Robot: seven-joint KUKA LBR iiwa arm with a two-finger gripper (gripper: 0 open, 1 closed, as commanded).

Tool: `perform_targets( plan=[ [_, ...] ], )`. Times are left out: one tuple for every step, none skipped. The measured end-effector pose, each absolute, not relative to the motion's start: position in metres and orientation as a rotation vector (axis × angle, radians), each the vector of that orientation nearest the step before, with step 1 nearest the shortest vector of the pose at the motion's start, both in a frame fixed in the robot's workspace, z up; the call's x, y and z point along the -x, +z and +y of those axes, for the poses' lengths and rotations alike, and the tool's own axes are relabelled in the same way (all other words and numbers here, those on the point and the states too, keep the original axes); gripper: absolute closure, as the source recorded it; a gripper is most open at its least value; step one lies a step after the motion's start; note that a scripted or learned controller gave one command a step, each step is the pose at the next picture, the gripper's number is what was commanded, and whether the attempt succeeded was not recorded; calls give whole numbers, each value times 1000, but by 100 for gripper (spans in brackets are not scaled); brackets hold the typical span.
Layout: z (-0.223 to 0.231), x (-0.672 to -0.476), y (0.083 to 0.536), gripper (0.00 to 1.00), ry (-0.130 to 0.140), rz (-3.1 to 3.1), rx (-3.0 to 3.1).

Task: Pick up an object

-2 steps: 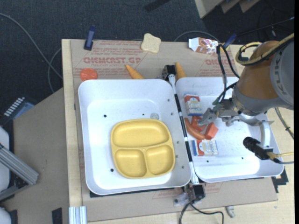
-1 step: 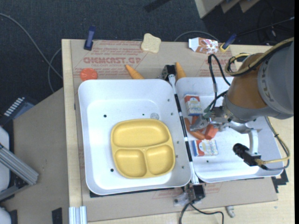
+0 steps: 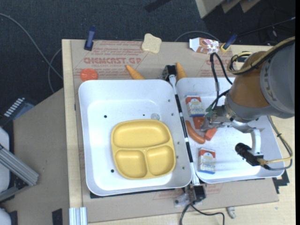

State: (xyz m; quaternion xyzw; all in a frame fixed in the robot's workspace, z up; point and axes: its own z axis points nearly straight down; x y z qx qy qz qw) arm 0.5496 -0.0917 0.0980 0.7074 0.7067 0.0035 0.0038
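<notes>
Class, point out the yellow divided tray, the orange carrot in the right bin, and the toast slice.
yellow divided tray (image 3: 143,148), camera view, its middle ridge.
orange carrot (image 3: 194,132), camera view, mid-body.
toast slice (image 3: 151,43), camera view, its centre.

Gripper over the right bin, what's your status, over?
Gripper down in right bin, fingers hidden. Orange carrot lies just beside it, not seen held. Small cartons crowd close.

The scene is lit brightly and evenly from above. A little glare is seen on the white bins (image 3: 93,102). Shadows are soft and small. Edges are slightly blurred.
</notes>
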Motion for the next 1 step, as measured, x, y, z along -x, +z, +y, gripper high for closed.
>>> perform_targets(
  plan=[
    [-16, -563, 218, 100, 4, 2223, -2219]
  ],
)
